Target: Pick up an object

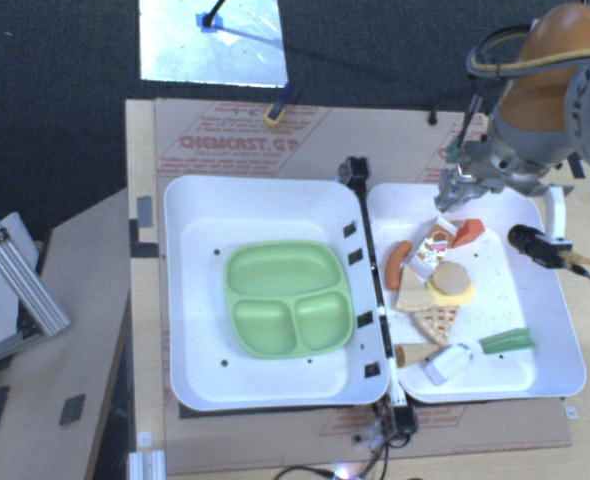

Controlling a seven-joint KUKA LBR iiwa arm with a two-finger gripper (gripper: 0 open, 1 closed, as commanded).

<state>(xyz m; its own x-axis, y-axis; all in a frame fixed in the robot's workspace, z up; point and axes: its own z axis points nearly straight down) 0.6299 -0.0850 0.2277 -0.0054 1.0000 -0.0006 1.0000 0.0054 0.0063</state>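
While I hang over the right bin [550, 363], nothing is lifted yet.
My gripper [453, 200] sits above the toy food pile [433, 278], near the orange piece [467, 232]; I cannot tell its opening. The green tray [285, 298] lies in the left bin [190, 268].
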